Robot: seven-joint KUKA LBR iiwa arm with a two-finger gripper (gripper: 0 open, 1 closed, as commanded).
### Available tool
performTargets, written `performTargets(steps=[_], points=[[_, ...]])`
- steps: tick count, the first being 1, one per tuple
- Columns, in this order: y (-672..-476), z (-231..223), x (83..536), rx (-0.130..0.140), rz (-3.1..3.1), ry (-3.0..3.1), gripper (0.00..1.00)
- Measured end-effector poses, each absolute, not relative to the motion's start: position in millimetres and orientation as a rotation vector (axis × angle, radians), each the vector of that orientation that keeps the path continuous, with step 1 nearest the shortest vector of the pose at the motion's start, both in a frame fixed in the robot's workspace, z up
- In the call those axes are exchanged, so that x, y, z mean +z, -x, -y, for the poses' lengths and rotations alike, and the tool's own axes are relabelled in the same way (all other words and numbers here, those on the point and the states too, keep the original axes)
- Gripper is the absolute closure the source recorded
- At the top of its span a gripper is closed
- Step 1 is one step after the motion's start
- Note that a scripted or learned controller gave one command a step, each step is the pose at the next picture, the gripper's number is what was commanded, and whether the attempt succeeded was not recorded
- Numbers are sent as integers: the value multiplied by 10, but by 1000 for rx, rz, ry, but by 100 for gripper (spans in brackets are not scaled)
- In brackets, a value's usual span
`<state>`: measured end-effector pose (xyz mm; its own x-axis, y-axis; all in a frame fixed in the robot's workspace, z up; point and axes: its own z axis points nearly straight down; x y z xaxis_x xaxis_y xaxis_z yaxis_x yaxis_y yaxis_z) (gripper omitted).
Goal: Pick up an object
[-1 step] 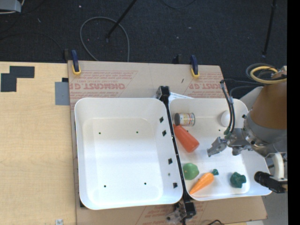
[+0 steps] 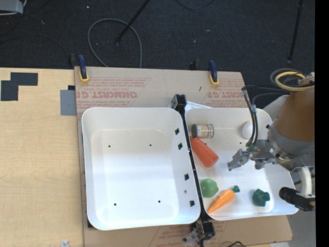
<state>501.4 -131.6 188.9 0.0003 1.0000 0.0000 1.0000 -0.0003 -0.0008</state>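
The right bin (image 2: 267, 118) is the landmark here, and all the loose things lie inside it. The tool (image 2: 238, 161) hangs over the middle of this bin, coming in from its right side on the grey arm (image 2: 288, 138) with the orange band. Whether the tool is released or clenched I cannot tell, because it is small and dark against the white floor, and nothing can be seen between its tips. In the upper left part of the right bin a small can (image 2: 203, 131) lies on its side, close to the divider. Just below the can, an orange cylinder (image 2: 204, 152) lies tilted, to the left of the tool and a little apart from it. Lower, in the bottom left part of the bin, there is a green round object (image 2: 208, 188), and just beside it to the right a toy carrot (image 2: 223, 200) lies at a slant with its green end pointing up and right. In the bottom right part of the bin sits a small dark green object (image 2: 260, 197), near the rim. A white round thing (image 2: 248, 129) rests in the upper right part of the bin. The left bin (image 2: 92, 138) touches the right bin along the divider, and both stand on cardboard (image 2: 154, 89) on the bench (image 2: 36, 163).
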Motion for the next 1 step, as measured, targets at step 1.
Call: performTargets(steps=[1], points=[[-4948,1367,1430,4,2219,2219,0]])
